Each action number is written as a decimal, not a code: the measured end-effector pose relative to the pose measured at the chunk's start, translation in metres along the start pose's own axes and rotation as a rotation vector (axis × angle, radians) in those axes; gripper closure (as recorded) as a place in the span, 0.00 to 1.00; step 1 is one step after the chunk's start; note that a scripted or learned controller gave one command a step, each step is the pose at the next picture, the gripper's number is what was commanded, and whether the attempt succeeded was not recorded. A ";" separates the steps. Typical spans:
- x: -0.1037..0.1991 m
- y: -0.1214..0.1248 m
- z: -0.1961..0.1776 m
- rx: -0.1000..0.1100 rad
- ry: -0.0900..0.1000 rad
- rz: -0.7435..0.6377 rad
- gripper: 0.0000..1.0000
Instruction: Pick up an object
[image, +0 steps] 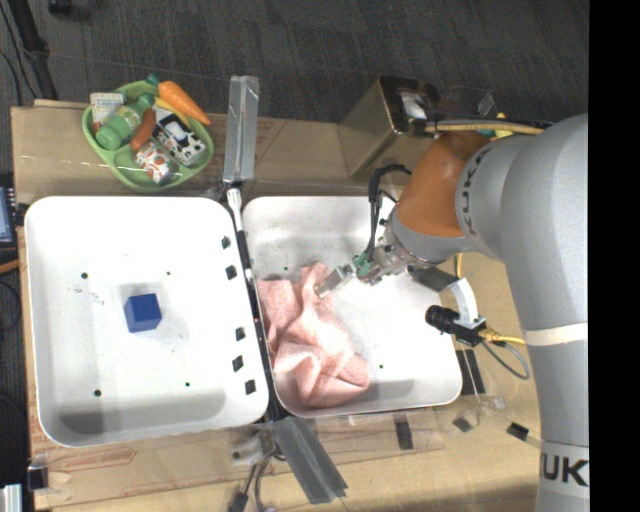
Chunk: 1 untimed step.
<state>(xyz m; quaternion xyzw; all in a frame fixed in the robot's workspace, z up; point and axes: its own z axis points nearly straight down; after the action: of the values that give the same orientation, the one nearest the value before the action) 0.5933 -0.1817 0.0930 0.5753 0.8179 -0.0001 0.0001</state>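
Note:
A crumpled pink cloth lies in the right bin, against its left wall. A blue cube rests in the left bin, near its middle. My gripper reaches in from the right and hangs low at the cloth's upper edge, its fingertips right at the fabric. Nothing is seen lifted between them.
A green bowl of toy food, with a carrot on top, stands behind the left bin. A tan box stands behind the right bin. The grey arm covers the right bin's right side.

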 end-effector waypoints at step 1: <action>0.063 0.037 0.001 0.004 0.003 -0.118 0.00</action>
<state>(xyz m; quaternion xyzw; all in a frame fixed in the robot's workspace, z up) 0.6063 -0.1097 0.0922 0.5261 0.8504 -0.0008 -0.0020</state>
